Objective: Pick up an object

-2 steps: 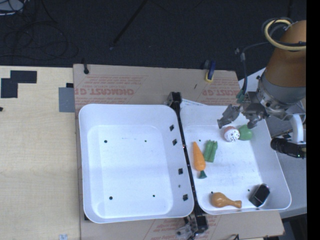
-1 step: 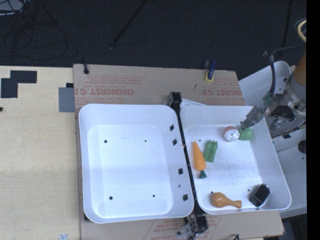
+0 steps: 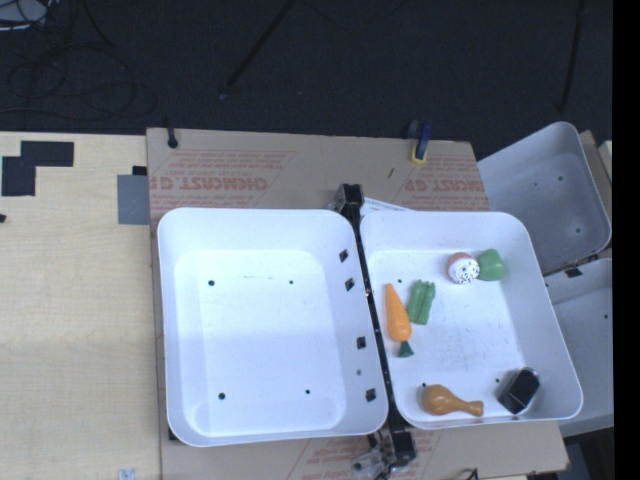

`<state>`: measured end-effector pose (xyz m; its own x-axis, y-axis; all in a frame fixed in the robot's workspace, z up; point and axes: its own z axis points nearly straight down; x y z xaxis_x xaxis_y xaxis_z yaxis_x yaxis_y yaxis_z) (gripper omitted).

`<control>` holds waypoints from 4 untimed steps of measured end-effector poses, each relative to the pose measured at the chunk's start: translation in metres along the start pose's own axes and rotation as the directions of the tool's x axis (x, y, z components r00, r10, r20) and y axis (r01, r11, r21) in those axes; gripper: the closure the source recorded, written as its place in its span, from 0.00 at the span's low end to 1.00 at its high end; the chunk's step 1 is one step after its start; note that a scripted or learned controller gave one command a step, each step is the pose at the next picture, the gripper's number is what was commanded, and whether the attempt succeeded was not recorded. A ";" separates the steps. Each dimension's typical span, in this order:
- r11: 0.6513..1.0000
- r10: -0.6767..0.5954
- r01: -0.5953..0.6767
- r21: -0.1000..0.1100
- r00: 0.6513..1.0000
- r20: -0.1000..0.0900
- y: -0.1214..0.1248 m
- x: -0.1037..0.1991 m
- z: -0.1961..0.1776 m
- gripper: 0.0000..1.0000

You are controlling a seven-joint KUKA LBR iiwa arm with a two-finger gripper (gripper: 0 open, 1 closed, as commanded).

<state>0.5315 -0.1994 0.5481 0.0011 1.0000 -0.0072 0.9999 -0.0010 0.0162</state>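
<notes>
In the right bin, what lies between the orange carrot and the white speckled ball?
In the camera view, a green ridged piece lies between the carrot and the speckled ball, right beside the carrot. From that piece to the ball is bare bin floor.

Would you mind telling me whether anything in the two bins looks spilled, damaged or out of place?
Nothing stands out. The carrot, green piece, spotted ball, green ball, drumstick and black object all lie loose inside the right bin, none spilled.

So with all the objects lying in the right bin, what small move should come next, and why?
Probably bring the arm over the right white bin and descend on the orange plastic carrot: it lies flat near the divider, and only the green ridged piece crowds it.
</notes>
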 end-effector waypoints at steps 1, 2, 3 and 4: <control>1.000 0.000 0.000 0.019 1.000 -0.008 -0.036 -0.014 0.010 0.00; 1.000 -0.005 0.005 0.018 1.000 -0.006 -0.020 -0.013 0.011 0.00; 1.000 -0.002 0.002 0.018 1.000 -0.008 -0.057 -0.013 0.009 0.00; 1.000 -0.006 0.006 0.018 1.000 -0.007 -0.035 -0.013 0.011 0.00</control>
<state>0.4969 -0.2123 0.5371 -0.0045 1.0000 -0.0008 1.0000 0.0045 -0.0018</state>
